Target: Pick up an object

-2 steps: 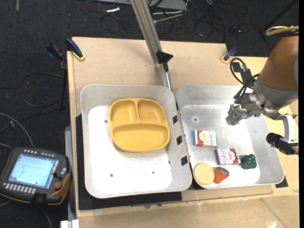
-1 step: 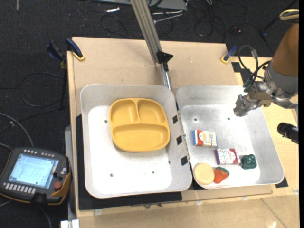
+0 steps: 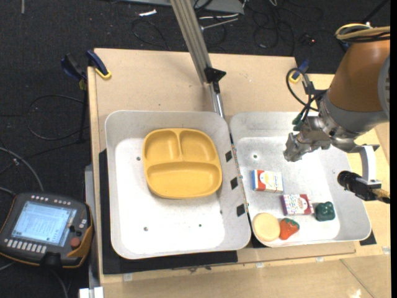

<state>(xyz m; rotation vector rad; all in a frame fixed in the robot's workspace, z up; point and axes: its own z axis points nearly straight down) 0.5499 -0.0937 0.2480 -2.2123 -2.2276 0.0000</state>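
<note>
The grey two-finger pincer [image 3: 296, 149] is hanging over the upper middle of the right shallow white bin [image 3: 347, 231], above bare bin floor, and whether it is open or closed cannot be told from this slanted overhead view; nothing is showing in its grip. Behind it, the grey arm with its orange band [image 3: 366, 73] is reaching in from the right.

Taking the pincer as the landmark: the small white carton with blue and red print [image 3: 266, 180] is lying nearest, below and slightly to the left of it. Further below it, the little magenta and white box [image 3: 296, 203] is resting on the bin floor, with the dark green toy lump [image 3: 324, 212] just beside that box on the right. Furthest below, at the bin's front edge, the pale cream round piece [image 3: 267, 226] is sitting touching the red toy pepper [image 3: 289, 228].

Well to the left of the pincer, the yellow plastic divided plate [image 3: 182, 163] is lying flat in the left shallow white bin [image 3: 124, 228].
</note>
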